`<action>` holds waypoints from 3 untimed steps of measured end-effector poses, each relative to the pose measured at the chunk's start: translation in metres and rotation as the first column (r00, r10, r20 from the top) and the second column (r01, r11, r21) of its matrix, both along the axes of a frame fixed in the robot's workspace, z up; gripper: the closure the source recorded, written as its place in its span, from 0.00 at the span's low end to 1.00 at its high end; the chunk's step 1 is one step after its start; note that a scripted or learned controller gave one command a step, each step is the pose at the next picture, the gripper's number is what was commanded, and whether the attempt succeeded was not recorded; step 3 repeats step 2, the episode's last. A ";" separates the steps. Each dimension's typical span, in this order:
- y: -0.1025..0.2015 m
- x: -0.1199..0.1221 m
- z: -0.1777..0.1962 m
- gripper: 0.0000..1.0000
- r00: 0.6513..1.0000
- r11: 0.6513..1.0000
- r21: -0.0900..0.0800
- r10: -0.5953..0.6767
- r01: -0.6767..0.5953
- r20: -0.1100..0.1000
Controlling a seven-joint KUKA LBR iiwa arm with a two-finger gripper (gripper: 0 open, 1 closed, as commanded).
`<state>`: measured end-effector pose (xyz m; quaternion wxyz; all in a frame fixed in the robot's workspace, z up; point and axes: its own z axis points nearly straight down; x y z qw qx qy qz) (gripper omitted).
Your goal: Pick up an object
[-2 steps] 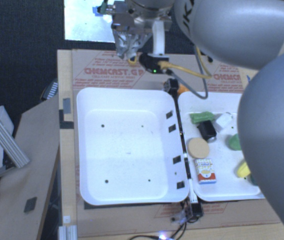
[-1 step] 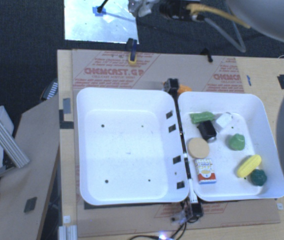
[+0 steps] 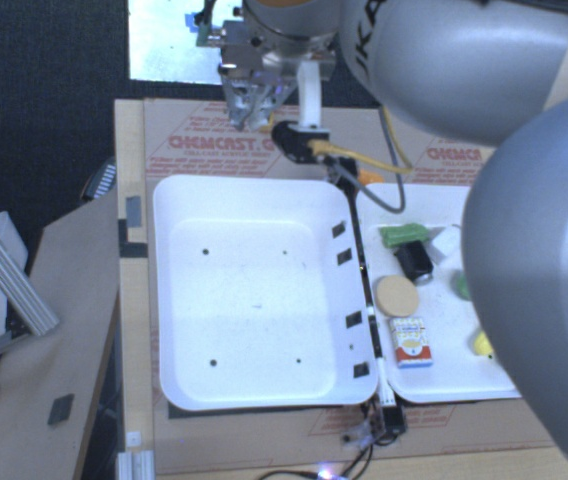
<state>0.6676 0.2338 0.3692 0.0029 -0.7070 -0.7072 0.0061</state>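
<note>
The right-hand bin (image 3: 444, 393) held a green block (image 3: 404, 235), a black object (image 3: 416, 261), a round tan disc (image 3: 398, 295) and a small printed carton (image 3: 413, 342), the carton lying flat with its long axis running roughly toward the camera. The left-hand bin (image 3: 169, 298) sat beside it on the desk (image 3: 204, 140). The pincer (image 3: 249, 103) hung above the desk beyond the left bin; whether its fingers were parted or closed could not be told.
</note>
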 end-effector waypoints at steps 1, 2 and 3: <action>0.001 -0.039 0.178 1.00 1.000 1.000 0.012 0.006 -0.006 0.031; -0.013 0.002 0.049 1.00 1.000 1.000 0.001 -0.002 0.002 0.007; -0.013 0.002 0.049 1.00 1.000 1.000 0.001 -0.002 0.002 0.007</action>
